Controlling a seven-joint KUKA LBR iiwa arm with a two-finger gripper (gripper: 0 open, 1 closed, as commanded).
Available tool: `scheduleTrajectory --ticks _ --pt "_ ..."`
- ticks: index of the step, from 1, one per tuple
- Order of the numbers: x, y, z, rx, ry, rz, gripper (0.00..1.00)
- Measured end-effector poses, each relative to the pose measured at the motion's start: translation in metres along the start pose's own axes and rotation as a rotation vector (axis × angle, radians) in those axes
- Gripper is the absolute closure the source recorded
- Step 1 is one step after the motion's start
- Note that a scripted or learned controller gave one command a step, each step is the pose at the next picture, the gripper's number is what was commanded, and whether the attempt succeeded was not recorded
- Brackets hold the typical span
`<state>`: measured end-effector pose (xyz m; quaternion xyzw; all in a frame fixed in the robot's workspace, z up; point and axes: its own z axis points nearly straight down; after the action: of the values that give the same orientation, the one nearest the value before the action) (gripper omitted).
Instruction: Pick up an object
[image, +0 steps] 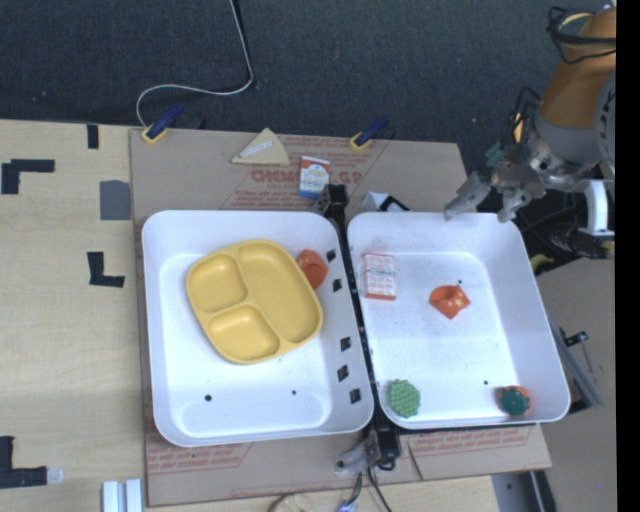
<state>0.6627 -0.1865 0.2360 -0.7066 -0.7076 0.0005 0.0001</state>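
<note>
orange-banded, your arm's gripper (487, 198) hovers over the far rim of the right bin (540, 300) with fingers spread and nothing between them, so the pick is all ahead of you, the red object (449, 300) lying untouched mid-bin.
</note>
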Motion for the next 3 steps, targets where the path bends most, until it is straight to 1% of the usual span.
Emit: scheduleTrajectory --ticks 1,2,3 --pt "-0.015 -0.055 0.116 0.005 0.002 0.001 0.0" --pt "0.022 -0.088 0.149 -0.003 -0.001 0.001 0.0" --pt "0.021 -0.087 0.139 -0.007 -0.004 0.0 1.0"
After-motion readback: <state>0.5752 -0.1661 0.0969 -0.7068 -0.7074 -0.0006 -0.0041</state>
